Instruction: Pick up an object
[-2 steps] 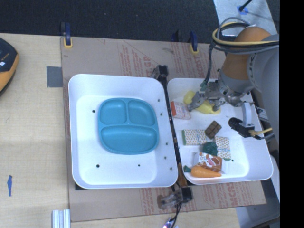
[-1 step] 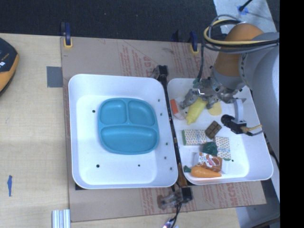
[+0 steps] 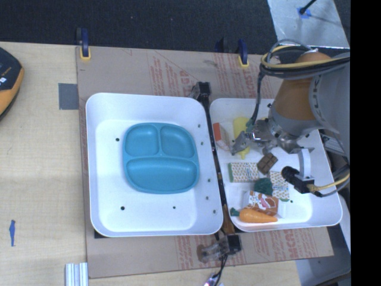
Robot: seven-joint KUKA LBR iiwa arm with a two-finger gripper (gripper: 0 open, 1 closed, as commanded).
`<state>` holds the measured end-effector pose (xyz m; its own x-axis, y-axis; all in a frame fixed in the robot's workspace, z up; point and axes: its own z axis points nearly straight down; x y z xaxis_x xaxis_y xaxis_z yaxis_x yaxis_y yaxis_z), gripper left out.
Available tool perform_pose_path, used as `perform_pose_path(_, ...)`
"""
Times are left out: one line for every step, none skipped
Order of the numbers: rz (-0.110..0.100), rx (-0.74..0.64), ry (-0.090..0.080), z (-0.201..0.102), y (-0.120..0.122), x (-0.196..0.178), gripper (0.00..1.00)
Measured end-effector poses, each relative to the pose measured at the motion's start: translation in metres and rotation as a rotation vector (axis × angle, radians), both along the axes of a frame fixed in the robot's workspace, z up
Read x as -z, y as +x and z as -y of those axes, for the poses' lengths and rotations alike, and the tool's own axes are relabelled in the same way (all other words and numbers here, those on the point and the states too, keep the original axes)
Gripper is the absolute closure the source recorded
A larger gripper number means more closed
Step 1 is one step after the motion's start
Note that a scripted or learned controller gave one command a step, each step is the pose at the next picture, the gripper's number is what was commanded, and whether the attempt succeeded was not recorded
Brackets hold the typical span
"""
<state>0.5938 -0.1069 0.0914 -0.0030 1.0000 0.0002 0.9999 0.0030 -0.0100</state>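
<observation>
Nearest the front edge of the right bin [image 3: 321, 219] lies a carrot [image 3: 257, 216]. Over its back half hangs the gripper [image 3: 243, 145], beside a yellow piece [image 3: 240, 127]; whether its jaws are apart, I cannot tell. It should descend straight on one object, away from the bin walls.

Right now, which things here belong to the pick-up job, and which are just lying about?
Part of the job:
two-finger gripper, low over the right white bin
yellow item beside it
orange toy carrot
patterned flat card
small brown block

Just lying about:
blue three-section plate in the left white bin
orange-and-black device at the bench's left edge
</observation>
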Motion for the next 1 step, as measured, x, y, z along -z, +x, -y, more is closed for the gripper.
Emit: perform_pose_path(0.001,0.0,0.0,0.0028,-0.0508,0.0001,0.0)
